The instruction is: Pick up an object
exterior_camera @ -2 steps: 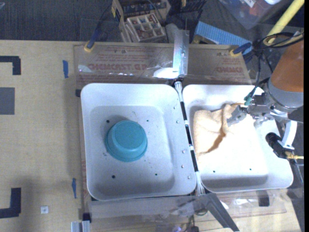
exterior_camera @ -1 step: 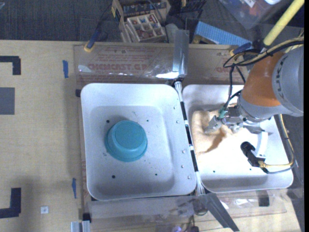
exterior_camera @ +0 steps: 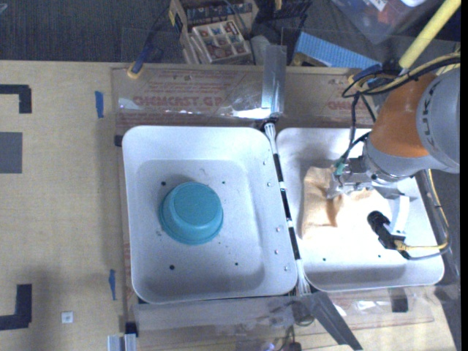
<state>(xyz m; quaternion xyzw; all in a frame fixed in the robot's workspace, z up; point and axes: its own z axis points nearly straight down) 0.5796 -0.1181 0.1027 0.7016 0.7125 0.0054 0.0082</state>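
My jaws [exterior_camera: 342, 187] are down in the right bin [exterior_camera: 424, 269], at the 3 o'clock edge of the tan sponge [exterior_camera: 320, 199]; whether they grip it I cannot tell. Nothing looks lifted yet, so I judge the pickup unfinished.

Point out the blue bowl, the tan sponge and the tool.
Blue bowl [exterior_camera: 191, 211]: camera view, centre of its upturned base.
Tan sponge [exterior_camera: 319, 199]: camera view, middle of its top face.
Tool [exterior_camera: 341, 189]: camera view, at its fingertips.
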